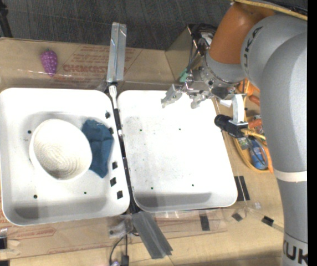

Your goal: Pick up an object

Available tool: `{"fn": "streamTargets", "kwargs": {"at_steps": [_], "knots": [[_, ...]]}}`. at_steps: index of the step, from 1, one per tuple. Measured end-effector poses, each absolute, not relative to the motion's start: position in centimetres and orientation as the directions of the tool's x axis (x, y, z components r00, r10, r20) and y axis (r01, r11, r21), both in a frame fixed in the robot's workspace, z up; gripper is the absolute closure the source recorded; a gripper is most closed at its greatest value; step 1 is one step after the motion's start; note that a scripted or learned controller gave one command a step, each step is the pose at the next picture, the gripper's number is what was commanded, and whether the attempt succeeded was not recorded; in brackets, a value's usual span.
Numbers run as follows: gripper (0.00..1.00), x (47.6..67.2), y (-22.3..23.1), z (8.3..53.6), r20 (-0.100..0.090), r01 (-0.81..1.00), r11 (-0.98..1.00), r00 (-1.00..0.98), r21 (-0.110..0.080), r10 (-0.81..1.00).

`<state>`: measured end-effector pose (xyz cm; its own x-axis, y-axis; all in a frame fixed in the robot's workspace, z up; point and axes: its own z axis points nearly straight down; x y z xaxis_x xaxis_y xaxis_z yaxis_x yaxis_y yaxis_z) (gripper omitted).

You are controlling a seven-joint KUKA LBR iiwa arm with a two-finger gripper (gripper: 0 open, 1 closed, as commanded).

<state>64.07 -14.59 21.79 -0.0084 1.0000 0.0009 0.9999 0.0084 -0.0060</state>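
1. Objects to pick lie in the left bin [14, 101]: a round white woven piece like a hat or cap [61, 148] sits toward that bin's left and middle, and a blue cloth [98, 146] lies crumpled against its right side, touching it and reaching toward the bin's right wall. How far the cloth runs under the white piece cannot be seen.
2. Largest in view is the grey arm [283, 93], cut off by the frame's right and bottom edges; its orange band [230, 35] shows near the top, partly cut by the upper edge.
3. The right bin [175, 165] is next in size, its white floor marked with small dark specks; its far right corner is hidden behind the wrist.
4. The gripper [183, 98] hangs over the far edge of the right bin, near its far right corner. Two pale fingers [170, 97] stand spread apart with nothing between them, though they are small and blurred against cables behind.
5. A grey metal bar [116, 51] stands at the far end of the divide between the bins.
6. A small purple object [49, 62] rests on the cardboard beyond the left bin's far left corner; its make is too small to tell.
7. Tools and cables [252, 143] crowd the bench at the right bin's right edge, half hidden by the arm.
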Motion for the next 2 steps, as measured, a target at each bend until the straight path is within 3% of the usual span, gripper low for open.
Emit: {"fn": "streamTargets", "kwargs": {"at_steps": [1, 2], "knots": [[0.00, 65.7, -20.5, 28.2, 0.000, 0.998, -0.055, 0.055, -0.001, 0.998], [0.00, 58.7, -20.0, 31.0, 0.000, 0.992, 0.125, -0.125, -0.002, 0.992]]}}
